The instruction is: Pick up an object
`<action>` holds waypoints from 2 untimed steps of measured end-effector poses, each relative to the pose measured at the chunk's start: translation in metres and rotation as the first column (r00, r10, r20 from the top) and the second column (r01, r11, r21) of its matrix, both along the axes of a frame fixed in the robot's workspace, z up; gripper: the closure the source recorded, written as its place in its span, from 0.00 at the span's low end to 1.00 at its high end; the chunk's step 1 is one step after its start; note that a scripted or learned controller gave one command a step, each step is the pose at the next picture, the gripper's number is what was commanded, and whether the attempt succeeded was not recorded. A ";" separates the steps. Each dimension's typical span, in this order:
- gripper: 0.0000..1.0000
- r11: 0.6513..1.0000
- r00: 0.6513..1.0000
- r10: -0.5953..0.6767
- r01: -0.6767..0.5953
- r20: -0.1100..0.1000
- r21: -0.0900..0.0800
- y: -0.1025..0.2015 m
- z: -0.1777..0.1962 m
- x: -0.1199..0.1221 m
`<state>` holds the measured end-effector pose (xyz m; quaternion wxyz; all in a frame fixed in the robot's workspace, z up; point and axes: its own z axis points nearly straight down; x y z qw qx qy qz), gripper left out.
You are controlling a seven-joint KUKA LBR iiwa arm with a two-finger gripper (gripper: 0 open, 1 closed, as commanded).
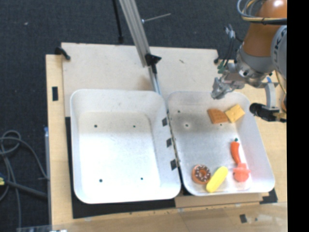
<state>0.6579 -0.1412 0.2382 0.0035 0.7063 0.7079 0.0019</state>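
The right bin (193, 144) holds several small objects. An orange-brown cracker square (217, 115) lies beside a lighter tan cracker (235, 113) near the bin's far edge. A carrot-like orange piece (235, 152) ends in a red-orange lump (241, 172) at the right. A yellow banana-shaped piece (217, 179) and a brown donut (201, 173) lie at the near edge. My gripper (219, 89) hangs above the bin's far rim, just up and left of the crackers, with nothing seen in it.
The left bin (120, 144) stands next to the right one. A slanted metal rail (137, 30) runs from the top down to the gap between the bins. Cables lie on the floor at the left.
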 end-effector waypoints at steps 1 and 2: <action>1.00 1.000 1.000 0.003 -0.003 -0.007 0.002 0.043 0.000 -0.009; 1.00 1.000 1.000 0.003 -0.003 -0.008 0.002 0.082 0.005 -0.026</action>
